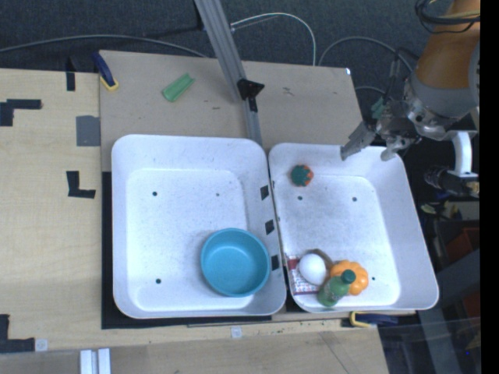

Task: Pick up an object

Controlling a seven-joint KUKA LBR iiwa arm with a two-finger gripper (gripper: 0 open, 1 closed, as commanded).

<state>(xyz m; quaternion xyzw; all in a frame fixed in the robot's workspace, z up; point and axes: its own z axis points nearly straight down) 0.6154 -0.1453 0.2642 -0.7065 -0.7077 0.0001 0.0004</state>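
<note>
The arm [444, 61] comes in from the right, and its end effector [368, 145] hangs over the far right corner of the right bin [413, 232], just above the rim. Its two fingers [351, 148] stand spread apart with a clear gap between them, and nothing sits in that gap. In the right bin, a small ball [302, 175], green with an orange patch, lies alone near the far wall, off to the left of the end effector and apart from it. At the near end of the same bin three things crowd together in the left corner: a white egg [313, 268], an orange fruit [351, 275] just beside it on the right, and a green piece [334, 291] touching both at the front. A bit of printed card [300, 285] shows under the egg. The left bin [156, 170] holds a blue bowl [235, 262], upright, sitting in its near right corner close to the wall shared with the other bin. Beyond the bins, a green block [178, 87] lies on the tabletop [312, 100], and a grey pole [222, 41] slants across to the bins' far edge.
</note>
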